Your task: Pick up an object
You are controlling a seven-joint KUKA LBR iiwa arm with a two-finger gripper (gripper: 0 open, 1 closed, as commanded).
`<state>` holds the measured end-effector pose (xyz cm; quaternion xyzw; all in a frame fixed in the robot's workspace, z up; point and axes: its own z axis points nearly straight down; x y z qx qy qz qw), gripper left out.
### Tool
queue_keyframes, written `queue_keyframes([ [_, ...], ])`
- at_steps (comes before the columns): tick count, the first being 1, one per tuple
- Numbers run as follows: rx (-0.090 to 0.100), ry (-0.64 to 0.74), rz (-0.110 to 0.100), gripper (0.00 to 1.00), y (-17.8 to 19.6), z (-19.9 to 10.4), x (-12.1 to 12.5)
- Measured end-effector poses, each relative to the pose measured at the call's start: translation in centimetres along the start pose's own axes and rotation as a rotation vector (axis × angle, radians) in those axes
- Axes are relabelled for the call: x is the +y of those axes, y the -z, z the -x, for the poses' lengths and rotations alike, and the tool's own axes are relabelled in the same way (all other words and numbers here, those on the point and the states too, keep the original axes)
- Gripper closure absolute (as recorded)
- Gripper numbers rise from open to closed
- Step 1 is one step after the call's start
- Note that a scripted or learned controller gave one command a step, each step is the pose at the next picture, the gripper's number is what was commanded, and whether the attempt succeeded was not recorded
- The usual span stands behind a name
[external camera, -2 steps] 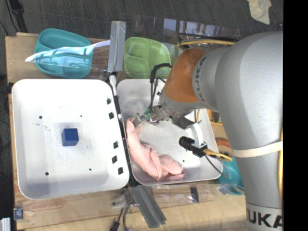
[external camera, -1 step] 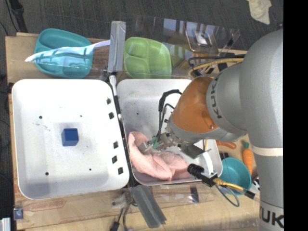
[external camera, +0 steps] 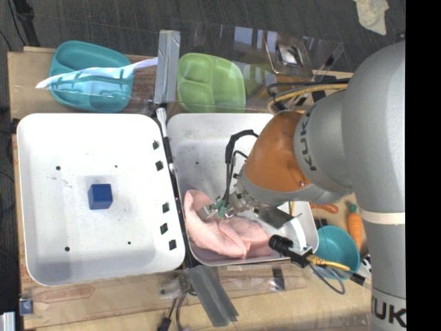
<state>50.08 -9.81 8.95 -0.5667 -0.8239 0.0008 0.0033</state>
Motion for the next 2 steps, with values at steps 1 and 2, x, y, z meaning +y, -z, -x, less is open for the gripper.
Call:
queue_keyframes([
  [1, -0.003, -0.128, 0.002, 0.00, 0.08, 0.88, 2.18],
  [2, -0.001, -0.123, 0.000, 1.00, 0.88, 0.90, 2.26],
])
